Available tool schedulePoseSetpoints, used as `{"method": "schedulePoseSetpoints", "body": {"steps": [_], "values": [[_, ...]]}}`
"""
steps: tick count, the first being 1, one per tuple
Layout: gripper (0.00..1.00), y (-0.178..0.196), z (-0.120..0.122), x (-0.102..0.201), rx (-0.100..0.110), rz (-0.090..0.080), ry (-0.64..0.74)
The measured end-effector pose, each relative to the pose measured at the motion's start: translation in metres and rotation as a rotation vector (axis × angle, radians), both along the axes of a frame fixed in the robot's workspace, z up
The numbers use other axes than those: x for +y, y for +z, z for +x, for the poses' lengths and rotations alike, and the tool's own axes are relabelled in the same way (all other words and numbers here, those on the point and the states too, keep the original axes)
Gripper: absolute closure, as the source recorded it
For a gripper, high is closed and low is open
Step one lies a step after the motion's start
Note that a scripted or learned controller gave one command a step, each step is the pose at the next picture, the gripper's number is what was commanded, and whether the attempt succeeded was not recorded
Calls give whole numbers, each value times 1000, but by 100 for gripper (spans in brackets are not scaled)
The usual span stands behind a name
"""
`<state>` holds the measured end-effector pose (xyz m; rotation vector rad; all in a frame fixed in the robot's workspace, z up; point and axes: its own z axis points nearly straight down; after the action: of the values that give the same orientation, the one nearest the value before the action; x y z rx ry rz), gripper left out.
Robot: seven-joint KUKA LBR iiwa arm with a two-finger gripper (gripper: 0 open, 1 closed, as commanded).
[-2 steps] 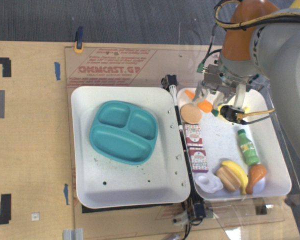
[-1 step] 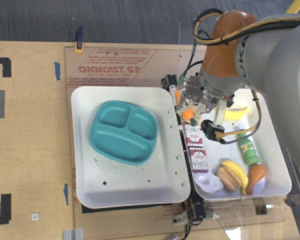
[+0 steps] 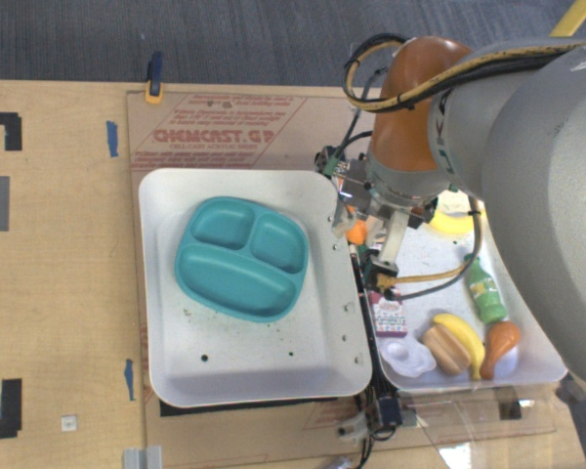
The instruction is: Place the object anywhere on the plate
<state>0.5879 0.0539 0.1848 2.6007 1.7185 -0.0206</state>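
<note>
The teal plate (image 3: 242, 256), divided into three sections, lies in the left white bin (image 3: 166, 360). My gripper (image 3: 364, 233) hangs over the wall between the two bins, just right of the plate's right edge. A small orange object (image 3: 355, 231) shows at its tip, pinched between the fingers and lifted off the bin floor. The grey arm with its orange band (image 3: 415, 96) comes in from the upper right and hides part of the right bin.
The right bin (image 3: 537, 364) holds a yellow item (image 3: 453, 225), a green bottle (image 3: 485, 296), a hot-dog toy (image 3: 451, 343), an orange-brown piece (image 3: 503, 338), a white piece (image 3: 408, 359) and a small pink card (image 3: 388, 316). A cable loops beside the gripper.
</note>
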Motion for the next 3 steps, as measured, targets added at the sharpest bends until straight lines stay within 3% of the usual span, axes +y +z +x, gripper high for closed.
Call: {"method": "schedulePoseSetpoints", "body": {"steps": [1, 2, 3], "values": [[0, -4, -3, 14, 9, 25, 3], [100, 2, -2, 14, 14, 23, 5], [0, 1, -2, 14, 15, 24, 4]]}}
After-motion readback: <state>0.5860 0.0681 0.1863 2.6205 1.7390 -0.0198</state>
